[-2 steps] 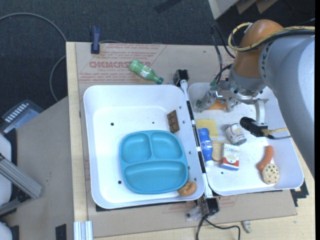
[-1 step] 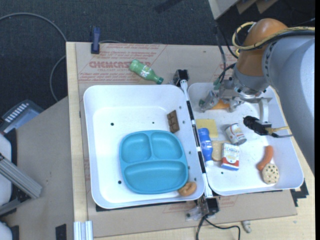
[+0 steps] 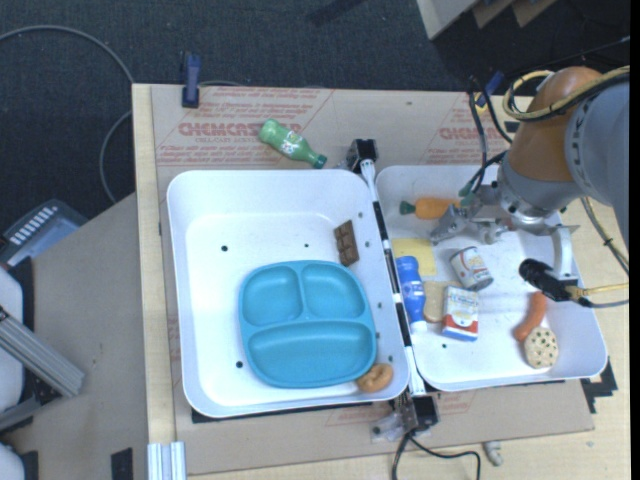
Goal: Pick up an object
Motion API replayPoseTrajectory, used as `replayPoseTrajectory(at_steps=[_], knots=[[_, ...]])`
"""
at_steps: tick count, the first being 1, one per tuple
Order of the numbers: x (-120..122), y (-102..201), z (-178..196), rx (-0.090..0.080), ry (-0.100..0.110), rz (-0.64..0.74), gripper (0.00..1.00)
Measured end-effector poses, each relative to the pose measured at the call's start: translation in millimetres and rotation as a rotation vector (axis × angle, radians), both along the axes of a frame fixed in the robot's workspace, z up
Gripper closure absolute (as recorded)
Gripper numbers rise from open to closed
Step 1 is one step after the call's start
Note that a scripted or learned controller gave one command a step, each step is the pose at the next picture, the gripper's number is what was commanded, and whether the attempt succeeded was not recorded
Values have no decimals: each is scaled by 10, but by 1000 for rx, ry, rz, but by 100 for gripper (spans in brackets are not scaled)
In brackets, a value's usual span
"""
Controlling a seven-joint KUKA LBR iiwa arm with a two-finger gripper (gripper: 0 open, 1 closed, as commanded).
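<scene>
Red print ran across the cardboard (image 3: 240,118) under the bins, something like "CHEMCAST" repeated, the rest of the lettering too faint to read. Up on that cardboard lay a glossy green bottle (image 3: 291,143) with a pale label, its writing too small to make out. In the left bin (image 3: 200,268), smooth white plastic with rounded corners, sat a blue plate (image 3: 305,323) split into three sections, matte and rounded. A ridged brown bar (image 3: 346,242) lay near the bin's right wall, and a tan ring (image 3: 377,376) rested at the near right corner. Over to the right bin (image 3: 585,353): a blue tube (image 3: 408,286) lay along the left wall, with a flat yellow slab (image 3: 420,256) just beside it. There was a small metal can (image 3: 468,266) with a printed label, unreadable, and below it a red and white carton (image 3: 461,315), text likewise unreadable. A smooth orange sausage (image 3: 533,315) touched a speckled round cookie (image 3: 541,346). The arm (image 3: 560,138), grey with its orange band, reached in from the right. The metal claw (image 3: 470,223) sat low in the far part of the right bin. The objects to pick were right there: the orange carrot (image 3: 432,208) with its green top just to the claw's far left, the can just below it. Whether the claw was spread or pressed together could not be told.
</scene>
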State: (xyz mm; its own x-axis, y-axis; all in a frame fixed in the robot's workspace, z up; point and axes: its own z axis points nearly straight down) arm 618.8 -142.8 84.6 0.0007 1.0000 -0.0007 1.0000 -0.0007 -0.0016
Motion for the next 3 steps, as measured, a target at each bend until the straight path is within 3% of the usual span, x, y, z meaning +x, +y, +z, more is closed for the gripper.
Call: replayPoseTrajectory(at_steps=[1, 3], knots=[[-546, 304, -2, 0, -2, 0, 0], [-962, 164, -3, 2, 1, 0, 0]])
